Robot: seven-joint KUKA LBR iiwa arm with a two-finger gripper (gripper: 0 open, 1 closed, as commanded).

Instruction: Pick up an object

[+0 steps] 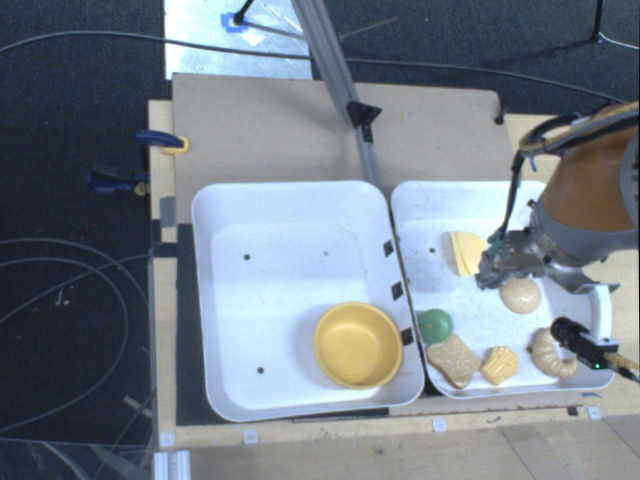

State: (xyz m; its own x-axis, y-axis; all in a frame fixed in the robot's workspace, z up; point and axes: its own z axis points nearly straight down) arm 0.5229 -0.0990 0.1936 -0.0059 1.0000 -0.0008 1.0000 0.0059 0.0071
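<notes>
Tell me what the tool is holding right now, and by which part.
Cannot be told. The tool sits low in the right bin beside the pale round object; no object shows between its fingers.

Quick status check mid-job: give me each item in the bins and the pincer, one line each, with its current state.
yellow bowl: upright in left bin, near the front right corner.
cheese wedge: lying in right bin, beside the pincer.
round beige item: resting on the bin floor under the pincer.
green ball: at right bin's left wall.
pincer: low inside right bin.
</notes>
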